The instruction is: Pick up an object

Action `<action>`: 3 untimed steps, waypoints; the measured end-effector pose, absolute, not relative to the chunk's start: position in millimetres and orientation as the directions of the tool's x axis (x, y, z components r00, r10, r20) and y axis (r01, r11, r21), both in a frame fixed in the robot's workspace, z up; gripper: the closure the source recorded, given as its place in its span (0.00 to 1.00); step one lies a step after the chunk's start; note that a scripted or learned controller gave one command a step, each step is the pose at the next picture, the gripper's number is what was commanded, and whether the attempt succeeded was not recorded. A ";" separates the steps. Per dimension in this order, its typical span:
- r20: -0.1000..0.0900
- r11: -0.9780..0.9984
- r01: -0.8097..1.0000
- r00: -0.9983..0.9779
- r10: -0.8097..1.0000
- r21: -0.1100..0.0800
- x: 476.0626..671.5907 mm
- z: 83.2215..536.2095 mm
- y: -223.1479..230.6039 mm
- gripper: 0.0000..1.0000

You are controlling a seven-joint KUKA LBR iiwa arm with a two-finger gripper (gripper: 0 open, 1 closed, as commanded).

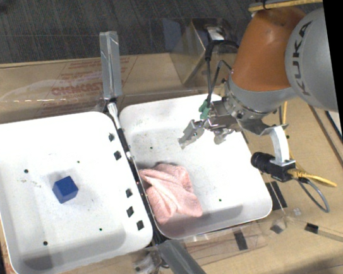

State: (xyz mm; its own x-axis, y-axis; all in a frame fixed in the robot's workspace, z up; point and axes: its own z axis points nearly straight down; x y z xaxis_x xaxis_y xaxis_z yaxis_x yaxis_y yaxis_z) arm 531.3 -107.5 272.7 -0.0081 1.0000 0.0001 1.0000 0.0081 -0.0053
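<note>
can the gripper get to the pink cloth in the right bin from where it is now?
Probably yes. The gripper hangs over the right bin, up and to the right of the pink cloth in this view, with bare bin floor between them. The cloth lies against the bin's left wall, which could crowd one side.

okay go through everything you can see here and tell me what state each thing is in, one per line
Blue cube: sitting flat in the left bin, untouched.
Pink cloth: crumpled in a heap against the right bin's left wall.
Gripper: above the right bin, nothing between its fingers, apart from the cloth.
Arm: reaching in from the right over the right bin.
</note>
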 end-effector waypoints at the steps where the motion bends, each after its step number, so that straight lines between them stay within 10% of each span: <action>1: 0.000 0.015 1.000 -0.015 1.000 -0.006 537.6 169.6 -138.3 0.00; 2: 0.001 0.120 0.993 -0.120 0.993 -0.001 533.4 92.2 -145.1 0.00; 3: 0.002 0.122 0.993 -0.122 0.993 -0.002 533.9 102.3 -144.8 1.00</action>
